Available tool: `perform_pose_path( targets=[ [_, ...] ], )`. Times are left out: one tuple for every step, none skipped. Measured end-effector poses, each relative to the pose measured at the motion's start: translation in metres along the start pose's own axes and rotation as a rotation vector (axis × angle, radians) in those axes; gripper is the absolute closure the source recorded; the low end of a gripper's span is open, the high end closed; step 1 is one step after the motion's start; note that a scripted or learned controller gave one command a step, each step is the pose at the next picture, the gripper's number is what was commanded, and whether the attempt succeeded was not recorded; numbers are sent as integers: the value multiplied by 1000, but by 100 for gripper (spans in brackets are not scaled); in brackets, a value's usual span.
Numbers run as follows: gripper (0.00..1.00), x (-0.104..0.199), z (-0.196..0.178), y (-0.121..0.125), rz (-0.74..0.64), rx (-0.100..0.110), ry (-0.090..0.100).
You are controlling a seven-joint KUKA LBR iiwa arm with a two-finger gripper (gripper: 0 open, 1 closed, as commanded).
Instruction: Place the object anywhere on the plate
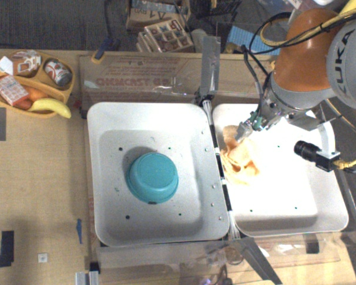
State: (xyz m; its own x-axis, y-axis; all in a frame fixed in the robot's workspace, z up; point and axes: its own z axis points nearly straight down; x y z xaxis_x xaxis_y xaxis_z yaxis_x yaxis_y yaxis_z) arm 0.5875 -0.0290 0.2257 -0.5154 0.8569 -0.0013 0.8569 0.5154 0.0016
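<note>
A round teal plate (153,177) lies in the middle of the left white bin (107,159). A soft orange-and-tan object (238,157) rests against the left wall of the right white bin (296,212). My gripper (244,131) hangs from the grey arm with the orange band (305,46). It points down and to the left, with its tip right over the upper edge of the orange object. The view does not show whether it touches the object. The plate is well to the left of the gripper, across the wall between the bins.
A black cylindrical part (311,152) juts over the right bin's right side. A yellow dish (29,91) with a banana and toy foods sits at the bench's far left. Cables and boxes crowd the back edge.
</note>
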Motion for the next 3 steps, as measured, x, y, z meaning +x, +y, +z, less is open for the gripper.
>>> perform_pose_path(
  targets=[
    [100, 51, -1, 18, -397, 0, 1],
    [100, 91, 1, 35, -790, -1, 0],
    [100, 130, 0, 65, -1027, -5, -3]
  ],
)
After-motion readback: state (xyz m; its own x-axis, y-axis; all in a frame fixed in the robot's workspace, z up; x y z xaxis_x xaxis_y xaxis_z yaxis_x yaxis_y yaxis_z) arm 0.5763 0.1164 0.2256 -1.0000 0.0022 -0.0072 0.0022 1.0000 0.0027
